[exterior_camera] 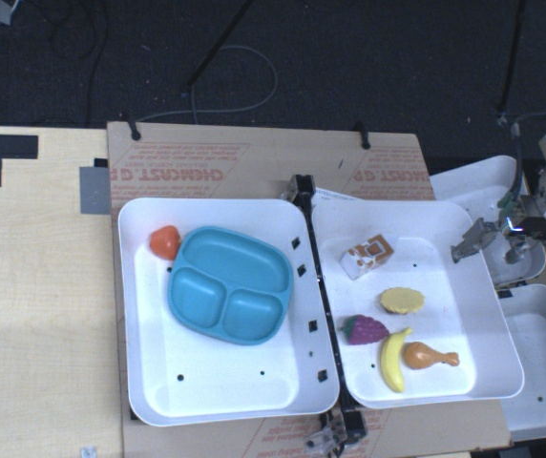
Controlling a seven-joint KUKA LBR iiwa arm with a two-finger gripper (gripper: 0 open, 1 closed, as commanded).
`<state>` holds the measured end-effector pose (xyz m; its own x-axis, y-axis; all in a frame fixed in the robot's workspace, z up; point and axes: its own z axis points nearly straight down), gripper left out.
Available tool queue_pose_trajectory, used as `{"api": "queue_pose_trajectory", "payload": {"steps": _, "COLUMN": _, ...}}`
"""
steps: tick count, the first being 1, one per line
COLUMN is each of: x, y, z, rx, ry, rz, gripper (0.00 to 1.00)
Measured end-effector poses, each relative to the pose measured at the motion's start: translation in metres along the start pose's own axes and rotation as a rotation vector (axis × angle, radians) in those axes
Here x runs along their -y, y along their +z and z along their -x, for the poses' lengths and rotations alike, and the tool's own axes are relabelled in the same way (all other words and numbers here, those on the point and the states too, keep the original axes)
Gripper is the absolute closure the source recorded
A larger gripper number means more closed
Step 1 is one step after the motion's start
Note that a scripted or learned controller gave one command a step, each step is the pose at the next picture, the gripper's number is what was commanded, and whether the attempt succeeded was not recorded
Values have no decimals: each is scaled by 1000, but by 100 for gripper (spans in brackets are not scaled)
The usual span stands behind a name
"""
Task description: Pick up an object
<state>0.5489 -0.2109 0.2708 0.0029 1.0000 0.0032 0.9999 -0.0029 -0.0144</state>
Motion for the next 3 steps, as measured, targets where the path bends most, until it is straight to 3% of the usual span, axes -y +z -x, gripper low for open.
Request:
{"api": "queue_pose_trajectory", "payload": {"steps": 1, "x": -2, "y": -7, "z": 0, "rx": 2, "ry": -3, "rz": 12, "gripper": 0}}
{"api": "queue_pose_trajectory", "payload": {"steps": 3, "x": -4, "y": 101, "z": -7, "rx": 1, "ry": -3, "rz": 9, "gripper": 0}}
